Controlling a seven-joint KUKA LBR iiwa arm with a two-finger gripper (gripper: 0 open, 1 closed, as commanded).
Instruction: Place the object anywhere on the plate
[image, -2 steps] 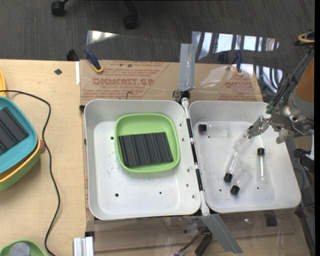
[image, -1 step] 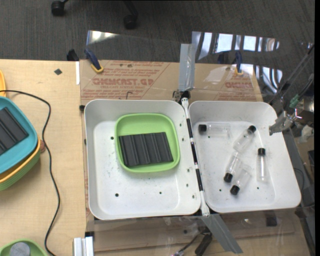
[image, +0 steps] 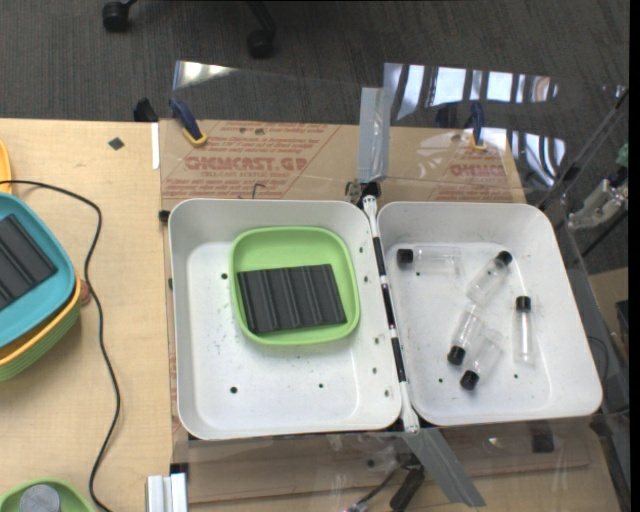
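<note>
**Vials wait in the right bin**

Five clear vials (image: 478, 310) with black caps lie scattered across the right bin (image: 560, 400). The green plate (image: 345, 255), carrying a dark ribbed mat (image: 292, 298), sits toward the far edge of the left bin (image: 200, 390).

at the far right edge there is a small pale grey metal piece (image: 603, 203) with thin dark rods or cables (image: 590, 150) going slantwise beside it, but whether it belongs to the robot is not clear.
</note>
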